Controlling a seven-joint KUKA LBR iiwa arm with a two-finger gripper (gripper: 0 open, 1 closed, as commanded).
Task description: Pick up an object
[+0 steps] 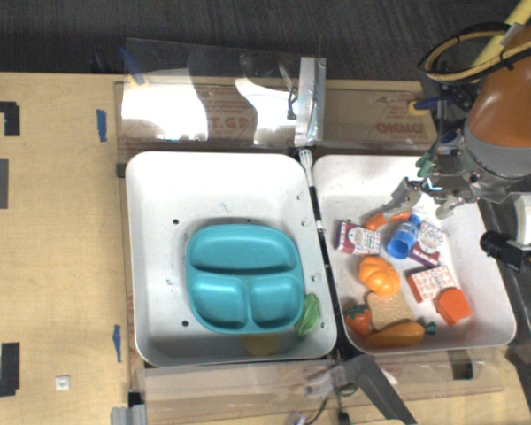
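The hand (pixel 422 195) hangs low over the far part of the right bin (pixel 336 177), its grey fingers (pixel 396 204) spread a moderate way apart and slanting down toward the heap of toys, with nothing between them. The nearest candidate is the small blue bottle (pixel 403 237), which lies tipped on its side just below the fingertips, close enough that it seems almost touching, though contact cannot be made out. It looks like light, hollow plastic, stiff enough to take a squeeze but smooth and rounded, so it would likely roll or squirt out unless taken across its body rather than near the cap. Just beside it, toward the left bin, lies a small printed carton (pixel 357 237); nearer the viewer from the hand sits an orange pumpkin-like toy (pixel 380 274), light and rigid by the look of it, with ribs that should give some grip. Further out from the hand lie a slice of toy bread (pixel 391 308), a carrot (pixel 394 331) and an orange cup (pixel 454 305), all crowded together. The teal divided plate (pixel 244 275) sits in the left bin (pixel 150 237), well apart from the hand.
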